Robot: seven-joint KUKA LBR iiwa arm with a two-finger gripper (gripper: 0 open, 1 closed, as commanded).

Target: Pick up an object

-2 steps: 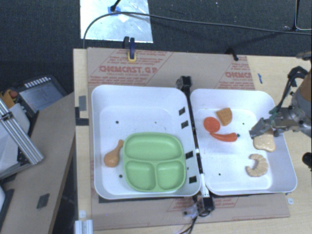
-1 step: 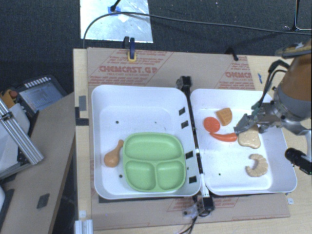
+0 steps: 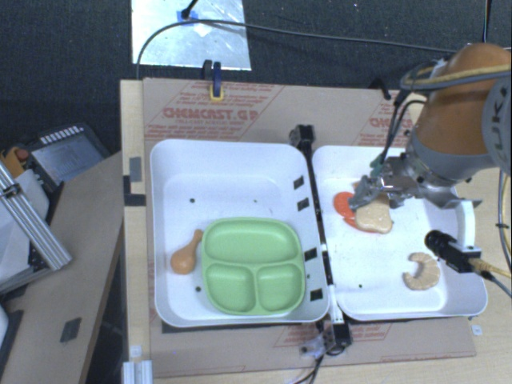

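End effector point(image 3: 370, 192) is down low in the right bin point(image 3: 460, 294), near its upper left part. Can't tell how its fingers stand from this angle. Directly below it and touching or nearly so: a tan flat bread-like piece point(image 3: 374, 218), with an orange-red round piece point(image 3: 344, 204) just to its left, partly tucked under the tan one. Nothing visibly between the fingers. Further down and right of the end effector, well apart: a tan croissant-shaped piece point(image 3: 422, 271), curved, lying flat. Left bin point(image 3: 172, 166) sits across the divider, well left of the end effector: green three-compartment tray point(image 3: 253, 264) at its lower middle, tan drumstick-shaped toy point(image 3: 187, 254) touching the tray's left edge.
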